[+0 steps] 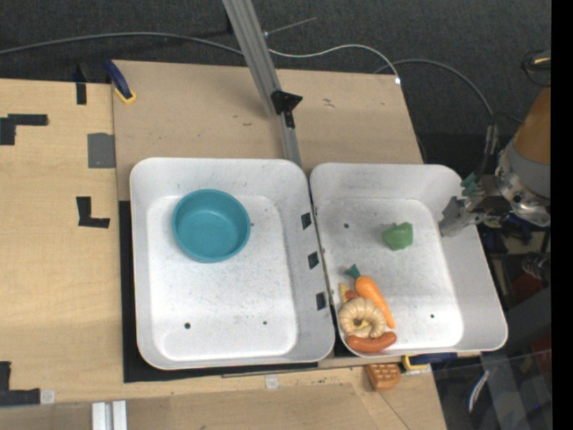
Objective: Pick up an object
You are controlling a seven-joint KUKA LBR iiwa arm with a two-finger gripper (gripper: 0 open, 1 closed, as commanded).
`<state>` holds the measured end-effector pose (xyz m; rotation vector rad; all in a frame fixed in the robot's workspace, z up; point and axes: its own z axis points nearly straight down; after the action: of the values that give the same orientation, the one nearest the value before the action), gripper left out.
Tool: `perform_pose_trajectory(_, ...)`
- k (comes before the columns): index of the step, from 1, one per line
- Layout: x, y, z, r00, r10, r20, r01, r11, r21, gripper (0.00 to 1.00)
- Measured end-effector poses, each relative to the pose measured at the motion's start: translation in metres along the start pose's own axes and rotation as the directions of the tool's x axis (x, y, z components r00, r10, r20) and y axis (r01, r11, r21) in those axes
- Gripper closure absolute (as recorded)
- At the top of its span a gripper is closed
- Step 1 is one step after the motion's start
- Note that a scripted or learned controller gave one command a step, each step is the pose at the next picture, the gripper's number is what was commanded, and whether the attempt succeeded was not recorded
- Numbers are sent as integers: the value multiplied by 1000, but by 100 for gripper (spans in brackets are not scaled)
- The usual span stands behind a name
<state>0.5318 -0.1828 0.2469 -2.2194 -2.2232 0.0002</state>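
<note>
- Camera view: our gripper hangs at the right rim of the right bin; whether it is apart or together we cannot tell.
- The green block lies alone at centre right — the nearest target.
- We should descend straight over it, clear of the carrot cluster below.

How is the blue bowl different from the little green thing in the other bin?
The blue bowl is much bigger than the green thing. The bowl is round and hollow, open side up; the green thing is a small solid lump. The bowl sits in the left bin, while the green thing lies in the right bin, nearer the tool. Both rest alone on a white bin floor, touching nothing else.
</note>
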Motion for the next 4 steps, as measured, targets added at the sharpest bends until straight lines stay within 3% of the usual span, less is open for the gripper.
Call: perform_pose_trajectory(4, 199, 33, 21, 1000, -5, -1, 5, 1000, 3, 100)
